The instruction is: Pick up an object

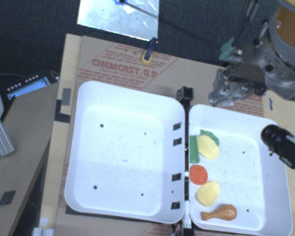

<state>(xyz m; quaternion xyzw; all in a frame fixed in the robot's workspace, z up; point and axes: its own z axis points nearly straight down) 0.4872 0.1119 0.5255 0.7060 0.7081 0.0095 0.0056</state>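
Nothing lifted yet: pincer (228,95) high beyond the far rim of the right bin (272,182), grip state impossible to tell. Yellow pieces (208,148), red disc (198,174) and drumstick (220,213) lying along that bin's left side; whole pick left to do.

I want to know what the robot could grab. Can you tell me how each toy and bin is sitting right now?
Yellow round toy food piece: lying in right bin, on a green piece.
Flat green toy piece: lying beside the divider.
Red round toy piece: lying flat.
Second yellow toy piece: lying flat.
Brown toy drumstick: lying on its side.
Right white bin: holds the toys.
Left white bin: lying flat.
Tool: above the bench, behind the right bin.
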